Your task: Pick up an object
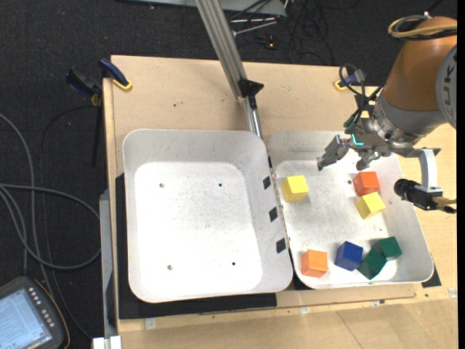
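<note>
The right bin (pixel 320 145) holds several coloured blocks. A yellow block (pixel 295 187) lies near its left wall. A red-orange block (pixel 366 182) and a second yellow block (pixel 370 205) lie toward the right. Along the front are an orange block (pixel 314 262), a blue block (pixel 349 255) and two green blocks (pixel 390 247) (pixel 373 263). My gripper (pixel 347 158) hangs over the back of this bin, open, with nothing between its fingers. It is above and left of the red-orange block and to the back right of the first yellow block.
The left bin (pixel 138 151) stands beside the right one, their rims meeting at the middle. A slanted metal pole (pixel 221 38) reaches down to the bins' back junction. Clamps sit at the bench's back corners (pixel 116 75).
</note>
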Robot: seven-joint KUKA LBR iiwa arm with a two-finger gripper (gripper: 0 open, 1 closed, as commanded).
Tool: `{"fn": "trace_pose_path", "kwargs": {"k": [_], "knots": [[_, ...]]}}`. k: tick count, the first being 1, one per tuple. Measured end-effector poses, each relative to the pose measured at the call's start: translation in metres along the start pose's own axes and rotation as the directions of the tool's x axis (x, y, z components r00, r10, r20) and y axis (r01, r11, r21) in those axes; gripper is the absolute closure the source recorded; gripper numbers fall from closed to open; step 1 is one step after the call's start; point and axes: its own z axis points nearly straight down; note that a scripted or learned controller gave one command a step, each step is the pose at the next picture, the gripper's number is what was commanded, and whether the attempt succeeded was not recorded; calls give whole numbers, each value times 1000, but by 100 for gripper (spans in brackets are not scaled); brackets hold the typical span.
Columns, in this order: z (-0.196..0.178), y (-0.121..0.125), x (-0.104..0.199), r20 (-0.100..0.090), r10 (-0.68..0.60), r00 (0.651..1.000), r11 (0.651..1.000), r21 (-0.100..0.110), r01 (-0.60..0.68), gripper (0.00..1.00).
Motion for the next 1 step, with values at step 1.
{"fn": "trace_pose_path", "kwargs": {"k": [1], "knots": [[60,6,6,0,-1,1000,1000,5,1,0]]}}
